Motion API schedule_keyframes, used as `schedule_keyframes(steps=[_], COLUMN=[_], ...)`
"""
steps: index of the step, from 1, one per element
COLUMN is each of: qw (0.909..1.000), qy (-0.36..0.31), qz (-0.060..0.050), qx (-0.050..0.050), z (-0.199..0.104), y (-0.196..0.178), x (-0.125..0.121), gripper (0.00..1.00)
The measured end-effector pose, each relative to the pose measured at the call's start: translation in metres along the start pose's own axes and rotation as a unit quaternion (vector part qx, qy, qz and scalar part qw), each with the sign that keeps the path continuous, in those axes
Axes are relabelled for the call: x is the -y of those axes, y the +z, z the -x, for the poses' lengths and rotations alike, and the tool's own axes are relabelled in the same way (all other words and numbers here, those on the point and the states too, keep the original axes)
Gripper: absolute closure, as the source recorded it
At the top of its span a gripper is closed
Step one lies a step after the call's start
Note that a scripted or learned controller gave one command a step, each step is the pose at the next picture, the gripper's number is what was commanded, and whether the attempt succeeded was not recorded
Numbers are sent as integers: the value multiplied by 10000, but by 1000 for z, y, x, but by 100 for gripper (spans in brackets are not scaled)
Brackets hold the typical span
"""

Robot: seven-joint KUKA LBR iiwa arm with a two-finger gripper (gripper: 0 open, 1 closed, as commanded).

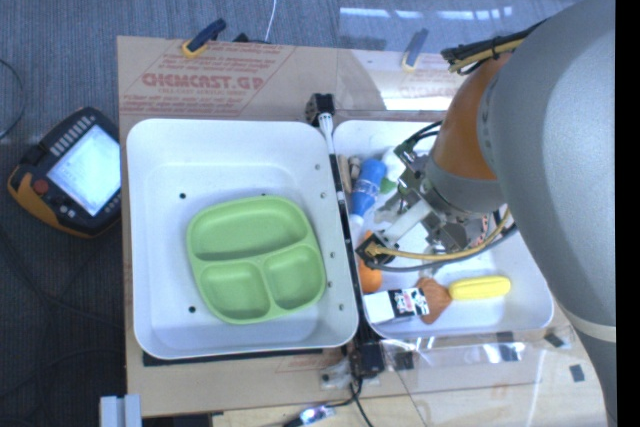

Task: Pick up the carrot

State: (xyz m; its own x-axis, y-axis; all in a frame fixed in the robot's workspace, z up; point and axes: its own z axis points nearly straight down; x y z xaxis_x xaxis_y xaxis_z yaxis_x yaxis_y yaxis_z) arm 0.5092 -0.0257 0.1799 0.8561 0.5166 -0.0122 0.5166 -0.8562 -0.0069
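The arm (560, 145) reaches in from the right and hangs low over the right bin (535, 310), its bulk covering much of that bin's far and middle part. The gripper (415, 215) sits among cables just right of the divider between the bins, and whether it is open, closed or holding anything cannot be told from here. The carrot (370, 277) looks to be the small orange piece at the left wall of the right bin, near side, just beside the gripper's lower end; only part of it shows, so whether the tool touches it is unclear. Around it lie a blue bottle (368, 177) further back, a brown-and-yellow corn-like toy (470, 291) to the right near the front, and a small black-and-white block (403, 303) between them. The left bin (150, 215) holds a green divided plate (258, 257), well apart from all this. The main risk, as I judge it, is the wall: the carrot lies tight against it, so one side of the tool may land on the rim or push the carrot along instead of closing round it. A close grip could also catch the block or the loose yellow cable (440, 255), and a rounded, half-hidden carrot may simply slip out as it lifts.
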Motion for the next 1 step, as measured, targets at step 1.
schedule_keyframes(steps=[1], qw=[9988], qy=[-488], qz=[3], qx=[6], z=[56], y=[21], x=[-63], gripper=[0])
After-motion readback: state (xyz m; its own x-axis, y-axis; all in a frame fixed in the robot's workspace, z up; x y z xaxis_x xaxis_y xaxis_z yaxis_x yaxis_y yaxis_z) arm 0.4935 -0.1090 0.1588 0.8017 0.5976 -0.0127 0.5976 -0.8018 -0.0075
